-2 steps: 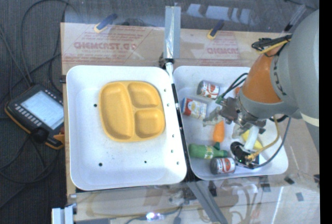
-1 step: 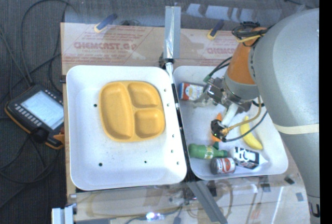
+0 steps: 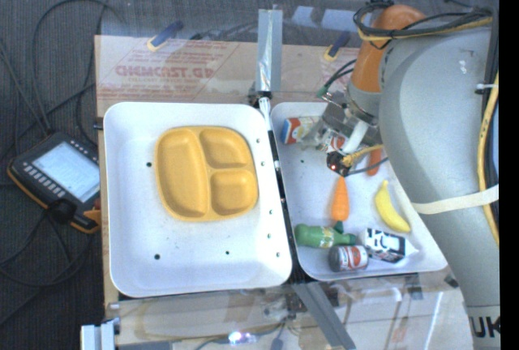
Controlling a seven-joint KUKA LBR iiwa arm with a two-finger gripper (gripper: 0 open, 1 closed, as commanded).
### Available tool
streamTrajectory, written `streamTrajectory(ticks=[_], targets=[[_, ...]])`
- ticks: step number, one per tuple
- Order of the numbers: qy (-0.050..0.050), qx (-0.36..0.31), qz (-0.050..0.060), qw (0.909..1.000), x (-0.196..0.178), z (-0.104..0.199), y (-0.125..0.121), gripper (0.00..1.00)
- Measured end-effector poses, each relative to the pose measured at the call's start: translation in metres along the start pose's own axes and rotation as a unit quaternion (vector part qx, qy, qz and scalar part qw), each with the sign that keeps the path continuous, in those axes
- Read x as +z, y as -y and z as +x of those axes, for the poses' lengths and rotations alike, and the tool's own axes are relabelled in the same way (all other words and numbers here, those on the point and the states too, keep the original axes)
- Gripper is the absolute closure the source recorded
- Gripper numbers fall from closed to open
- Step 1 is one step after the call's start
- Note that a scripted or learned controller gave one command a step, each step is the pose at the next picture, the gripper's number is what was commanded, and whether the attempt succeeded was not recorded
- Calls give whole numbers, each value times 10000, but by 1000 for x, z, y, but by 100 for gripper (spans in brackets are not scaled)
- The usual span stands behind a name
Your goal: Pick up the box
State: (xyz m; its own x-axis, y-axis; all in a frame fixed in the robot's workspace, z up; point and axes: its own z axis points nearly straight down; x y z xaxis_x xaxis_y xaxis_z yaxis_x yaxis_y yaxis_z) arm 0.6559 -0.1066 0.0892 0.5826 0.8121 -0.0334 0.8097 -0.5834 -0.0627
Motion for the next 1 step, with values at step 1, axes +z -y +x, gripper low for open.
streamTrajectory(ticks=[1], targets=[[0,9,-11,10000,0,-1,-1,0]])
